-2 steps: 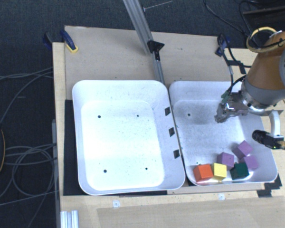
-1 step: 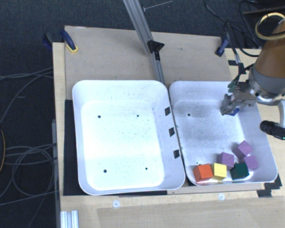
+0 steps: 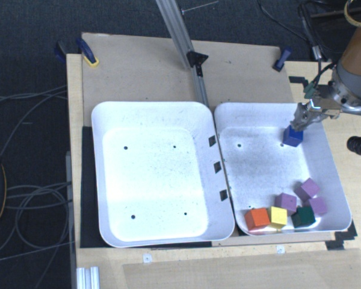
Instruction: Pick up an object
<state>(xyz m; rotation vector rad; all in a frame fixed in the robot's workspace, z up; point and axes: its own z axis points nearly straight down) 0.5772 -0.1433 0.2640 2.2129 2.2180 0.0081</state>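
Orange cube [image 3: 258, 218], yellow cube [image 3: 278, 216], green cube [image 3: 302, 217] and three purple cubes [image 3: 308, 188] cluster in right bin [image 3: 253, 161] near corner. End effector [image 3: 301, 124] over far side, fingers closed on blue cube [image 3: 293, 136].

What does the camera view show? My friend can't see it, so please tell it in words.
A robot gripper reaches in from the right, right above a blue block in the right white bin. Orange, yellow, green and purple blocks huddle in that bin's near corner.
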